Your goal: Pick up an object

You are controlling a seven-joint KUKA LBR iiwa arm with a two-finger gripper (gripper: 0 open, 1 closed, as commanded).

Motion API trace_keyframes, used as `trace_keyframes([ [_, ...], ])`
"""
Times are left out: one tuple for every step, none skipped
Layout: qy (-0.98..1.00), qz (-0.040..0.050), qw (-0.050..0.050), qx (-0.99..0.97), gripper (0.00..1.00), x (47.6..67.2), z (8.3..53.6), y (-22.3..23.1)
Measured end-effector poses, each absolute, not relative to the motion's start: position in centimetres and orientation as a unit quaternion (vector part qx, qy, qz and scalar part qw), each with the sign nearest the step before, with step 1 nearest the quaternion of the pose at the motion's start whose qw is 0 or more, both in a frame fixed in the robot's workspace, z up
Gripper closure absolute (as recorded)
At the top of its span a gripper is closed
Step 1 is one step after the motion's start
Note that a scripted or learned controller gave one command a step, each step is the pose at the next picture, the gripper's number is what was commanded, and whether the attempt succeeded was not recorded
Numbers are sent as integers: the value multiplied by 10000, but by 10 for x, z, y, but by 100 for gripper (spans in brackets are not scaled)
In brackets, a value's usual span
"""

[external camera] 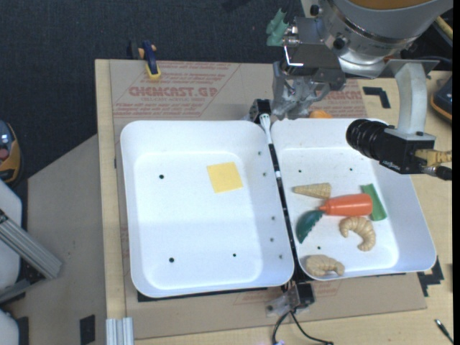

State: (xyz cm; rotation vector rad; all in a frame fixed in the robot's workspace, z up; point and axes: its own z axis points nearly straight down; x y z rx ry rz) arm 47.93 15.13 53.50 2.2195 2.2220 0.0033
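Altogether: one yellow square [225,177] left bin [144,214]; five toys right bin [410,228].

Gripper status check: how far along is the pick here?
Done: nothing looks picked. The gripper sits high over the right bin's back rim, with no object visible in it. Left: the carrot, croissant, cone and the other toy foods lie in the right bin; the yellow square lies in the left bin.
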Motion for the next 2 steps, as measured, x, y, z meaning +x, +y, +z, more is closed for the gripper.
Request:
trace_keyframes([
  [7072,9,7,7070,100,479,535,156],
  [7070,9,6,7072,100,479,535,156],
])
